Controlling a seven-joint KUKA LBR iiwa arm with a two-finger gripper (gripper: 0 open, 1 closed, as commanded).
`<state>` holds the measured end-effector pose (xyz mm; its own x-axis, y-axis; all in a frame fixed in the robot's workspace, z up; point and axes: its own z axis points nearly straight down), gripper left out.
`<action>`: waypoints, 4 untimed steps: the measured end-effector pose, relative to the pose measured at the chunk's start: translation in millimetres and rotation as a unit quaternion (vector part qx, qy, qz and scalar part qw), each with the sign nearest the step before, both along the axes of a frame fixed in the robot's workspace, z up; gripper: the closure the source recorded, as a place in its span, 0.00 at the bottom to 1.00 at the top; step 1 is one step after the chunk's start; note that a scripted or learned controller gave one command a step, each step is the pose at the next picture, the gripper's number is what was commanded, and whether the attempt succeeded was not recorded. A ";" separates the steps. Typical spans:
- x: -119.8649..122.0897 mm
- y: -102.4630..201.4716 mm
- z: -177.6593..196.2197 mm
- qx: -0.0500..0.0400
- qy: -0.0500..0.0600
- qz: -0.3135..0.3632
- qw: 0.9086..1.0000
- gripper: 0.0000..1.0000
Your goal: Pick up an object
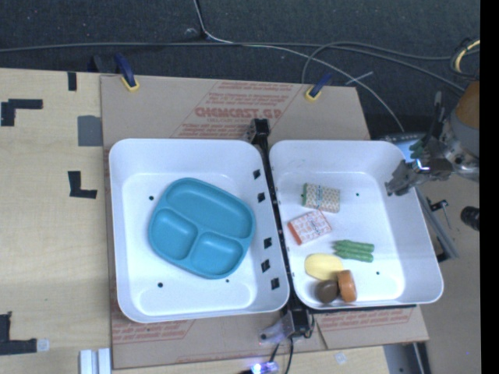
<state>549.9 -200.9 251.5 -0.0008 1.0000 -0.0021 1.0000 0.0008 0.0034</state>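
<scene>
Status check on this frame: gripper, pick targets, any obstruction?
Gripper over right bin's far-right rim, nothing between fingers. Small items lie untouched in right bin. Path unobstructed.

bench [47, 232] | cardboard sheet [234, 107] on it | two white bins [129, 162] on cardboard

arm: enters from right edge, wrist low | gripper [399, 184]: at far right of scene, pointing left and down, nothing between its fingers
</scene>
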 end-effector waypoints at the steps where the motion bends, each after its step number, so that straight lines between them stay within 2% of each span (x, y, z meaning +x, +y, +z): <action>1: 7.3 44.6 -2.9 0.001 0.002 0.002 1.000 1.00; 3: 45.7 146.0 -29.4 0.001 0.003 0.002 1.000 1.00; 4: 58.3 191.6 -21.4 0.002 0.002 0.002 1.000 1.00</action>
<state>608.2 -9.3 230.2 -0.0058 1.0000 0.0010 1.0000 0.0058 -0.0002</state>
